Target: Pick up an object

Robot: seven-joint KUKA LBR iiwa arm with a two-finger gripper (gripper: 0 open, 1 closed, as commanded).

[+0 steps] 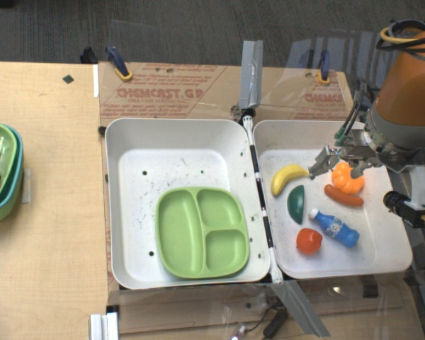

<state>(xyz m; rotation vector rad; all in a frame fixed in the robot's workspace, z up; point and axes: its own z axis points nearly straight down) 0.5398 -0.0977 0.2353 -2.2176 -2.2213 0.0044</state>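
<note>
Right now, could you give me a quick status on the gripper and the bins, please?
Gripper over right bin, at orange toy. Nothing seen held. Banana and sausage crowd it.

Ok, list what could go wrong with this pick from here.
1. The claw hangs right over the orange toy, which touches the red sausage. Closing there could catch both or knock one aside.
2. The banana and the dark green piece lie close by to the left, so a sideways slip may shove them.
3. The blue bottle and red tomato crowd the right bin, leaving little room for a miss.
</note>
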